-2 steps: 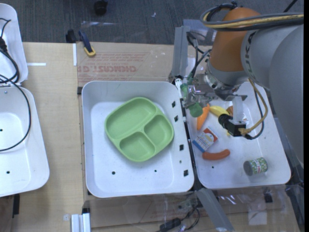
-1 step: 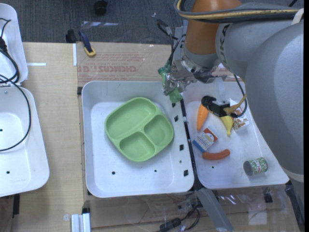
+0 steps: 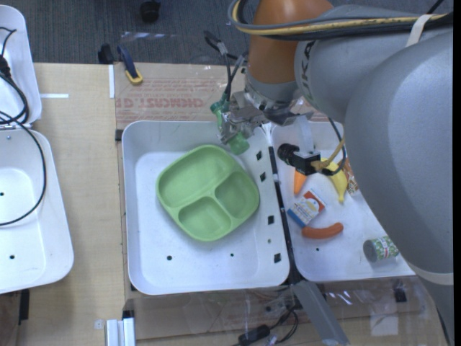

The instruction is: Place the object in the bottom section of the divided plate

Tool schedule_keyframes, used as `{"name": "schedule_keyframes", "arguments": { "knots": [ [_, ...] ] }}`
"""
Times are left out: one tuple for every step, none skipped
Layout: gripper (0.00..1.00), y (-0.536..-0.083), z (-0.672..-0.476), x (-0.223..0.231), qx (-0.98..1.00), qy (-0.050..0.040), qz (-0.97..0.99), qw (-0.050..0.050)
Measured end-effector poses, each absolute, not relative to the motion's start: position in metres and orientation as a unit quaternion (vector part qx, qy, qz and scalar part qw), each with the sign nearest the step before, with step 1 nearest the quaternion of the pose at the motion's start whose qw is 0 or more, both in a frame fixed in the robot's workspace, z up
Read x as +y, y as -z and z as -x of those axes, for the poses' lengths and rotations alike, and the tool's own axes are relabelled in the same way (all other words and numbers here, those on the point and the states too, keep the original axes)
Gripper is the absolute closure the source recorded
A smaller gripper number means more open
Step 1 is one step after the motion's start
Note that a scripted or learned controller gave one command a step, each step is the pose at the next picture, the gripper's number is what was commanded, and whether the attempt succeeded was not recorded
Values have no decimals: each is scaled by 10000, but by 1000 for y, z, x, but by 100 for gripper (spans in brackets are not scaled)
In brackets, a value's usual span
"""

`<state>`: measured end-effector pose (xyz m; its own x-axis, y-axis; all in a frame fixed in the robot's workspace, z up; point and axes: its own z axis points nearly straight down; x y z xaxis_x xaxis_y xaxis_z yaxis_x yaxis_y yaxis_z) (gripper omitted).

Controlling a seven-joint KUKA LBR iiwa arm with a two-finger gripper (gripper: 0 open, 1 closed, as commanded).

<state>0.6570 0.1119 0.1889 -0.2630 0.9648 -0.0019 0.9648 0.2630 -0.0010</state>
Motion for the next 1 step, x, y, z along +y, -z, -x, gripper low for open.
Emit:
{"name": "schedule_keyframes", "arguments": {
  "knots": [
    [0,-189,-657,112,7946,11,-6072,6]
  ]
}}
